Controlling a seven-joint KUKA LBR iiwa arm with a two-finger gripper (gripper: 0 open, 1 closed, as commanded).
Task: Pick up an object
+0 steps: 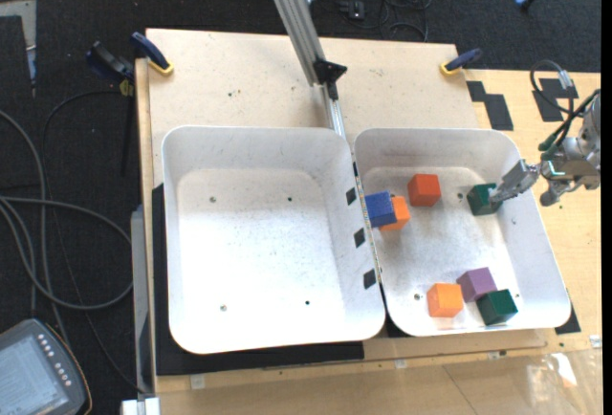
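- Green block [479, 200] sat at the gripper's [494, 197] tip, near the right bin's [541, 241] far wall; whether it was gripped, I cannot tell.
- Grazing could have nudged it wallward, spoiling any lift.
- Orange cube [425, 189] lay just left of the gripper, apart.

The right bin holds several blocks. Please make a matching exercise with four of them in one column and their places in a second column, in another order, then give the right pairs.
Things:
1. blue block
2. purple block
3. small green block
4. orange cube

Places:
A. at the tip of the hand, near the right wall
B. against the divider side, touching an orange block
C. alone, toward the back middle
D. front cluster, between an orange and a dark green block

Pairs: 1-B, 2-D, 3-A, 4-C
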